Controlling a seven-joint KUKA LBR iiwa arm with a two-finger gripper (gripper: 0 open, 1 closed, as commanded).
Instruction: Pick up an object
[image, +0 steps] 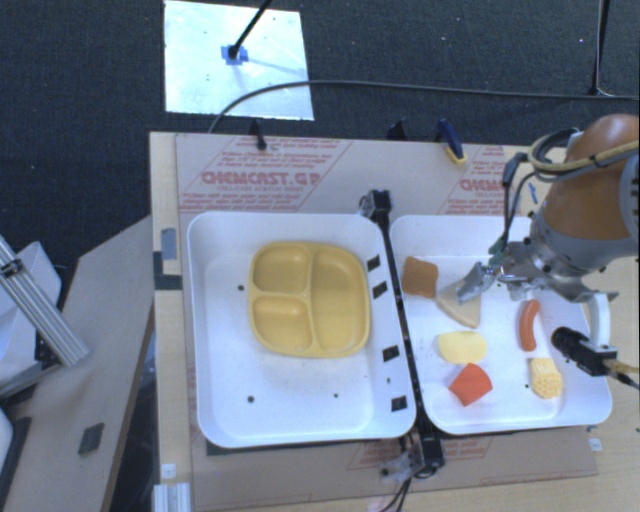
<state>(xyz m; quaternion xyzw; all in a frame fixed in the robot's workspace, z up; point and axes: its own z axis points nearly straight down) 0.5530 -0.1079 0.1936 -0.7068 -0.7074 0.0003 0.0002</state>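
The right bin (590, 410) holds several toy foods: a brown bread piece (420, 277), a pale cheese wedge (463, 314), a yellow lump (462, 347), a red-orange chunk (470, 384), an orange sausage (527, 325) and a corn cob (545, 378). My gripper (472, 287) reaches in from the right and hangs low over the upper edge of the cheese wedge, just right of the bread piece. I see nothing held in it.
A yellow divided plate (308, 298) lies in the left bin (215, 400). A black divider strip (392, 310) runs between the bins. The arm's orange and grey body (590, 200) covers the right bin's far right corner.
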